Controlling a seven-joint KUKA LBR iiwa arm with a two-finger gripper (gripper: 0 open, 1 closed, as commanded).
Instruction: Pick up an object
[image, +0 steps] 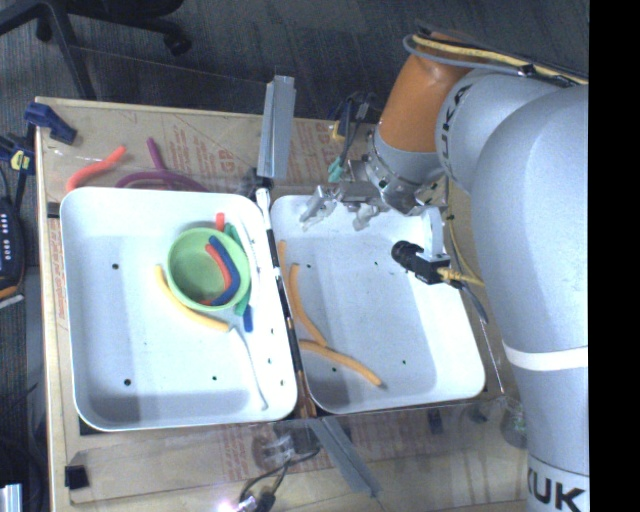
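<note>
- My gripper (340, 205) hangs over the right bin's (440, 380) far edge, near its far-left corner; jaws look spread, nothing between them.
- Nearest target: the orange strips (318, 335) by that bin's left wall, toward the near edge from the jaws.
- Their long axis runs far-to-near, curving toward the near-right corner.
</note>
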